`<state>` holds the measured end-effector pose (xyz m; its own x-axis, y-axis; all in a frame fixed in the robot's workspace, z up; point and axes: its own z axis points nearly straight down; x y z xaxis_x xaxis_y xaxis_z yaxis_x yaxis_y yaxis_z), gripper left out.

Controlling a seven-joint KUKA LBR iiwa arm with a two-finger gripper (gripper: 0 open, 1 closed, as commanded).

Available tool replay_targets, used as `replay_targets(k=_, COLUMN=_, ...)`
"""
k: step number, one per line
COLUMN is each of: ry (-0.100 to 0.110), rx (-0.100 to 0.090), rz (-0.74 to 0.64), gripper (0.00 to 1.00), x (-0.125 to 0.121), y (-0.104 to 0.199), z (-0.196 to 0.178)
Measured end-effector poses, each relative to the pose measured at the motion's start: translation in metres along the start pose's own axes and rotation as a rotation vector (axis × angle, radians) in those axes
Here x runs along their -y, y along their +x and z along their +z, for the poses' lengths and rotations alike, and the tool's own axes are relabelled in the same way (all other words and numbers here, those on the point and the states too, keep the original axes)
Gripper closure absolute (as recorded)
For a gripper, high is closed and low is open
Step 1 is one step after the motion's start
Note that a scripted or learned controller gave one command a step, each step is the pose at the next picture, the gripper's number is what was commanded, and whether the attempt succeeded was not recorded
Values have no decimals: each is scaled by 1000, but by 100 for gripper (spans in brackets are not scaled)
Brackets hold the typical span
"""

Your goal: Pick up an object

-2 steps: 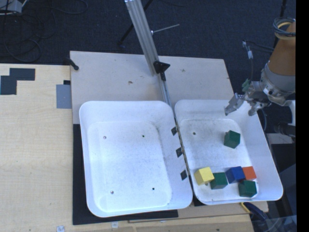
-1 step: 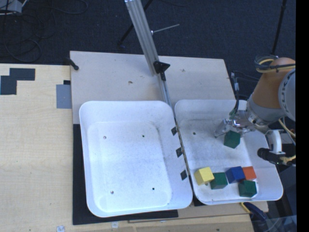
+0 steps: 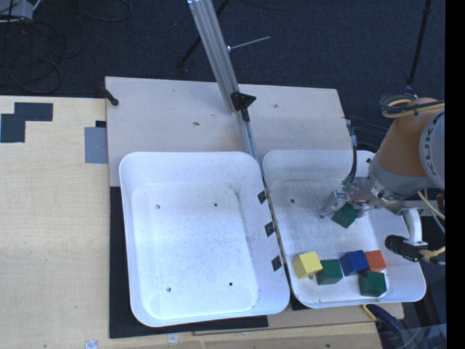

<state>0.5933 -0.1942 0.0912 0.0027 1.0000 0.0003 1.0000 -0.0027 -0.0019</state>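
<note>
My gripper (image 3: pixel 343 208) reaches in from the right over the right bin (image 3: pixel 312 173), at its middle right. A dark green block (image 3: pixel 344 216) sits between its fingers, tilted and seemingly raised off the bin floor. Along the bin's front lie a yellow block (image 3: pixel 307 264), a green block (image 3: pixel 329 271), a blue block (image 3: pixel 354 262), an orange block (image 3: pixel 375 259) and another green block (image 3: pixel 373 283).
The left bin (image 3: pixel 192 238) lies beside the right one, with small black clips (image 3: pixel 269 228) along the shared wall. A slanted aluminium bar (image 3: pixel 218 57) rises behind the bins. The arm's orange band (image 3: pixel 403 147) hangs over the right bin's right edge.
</note>
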Motion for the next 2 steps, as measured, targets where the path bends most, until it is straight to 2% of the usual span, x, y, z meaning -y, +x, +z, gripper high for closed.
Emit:
replay_targets(k=1, ry=0, rx=-1, rz=6, gripper=100, x=0, y=-1, z=-9)
replay_targets(k=2, ry=-7, rx=0, rz=-10, gripper=100, x=-53, y=75, z=-1)
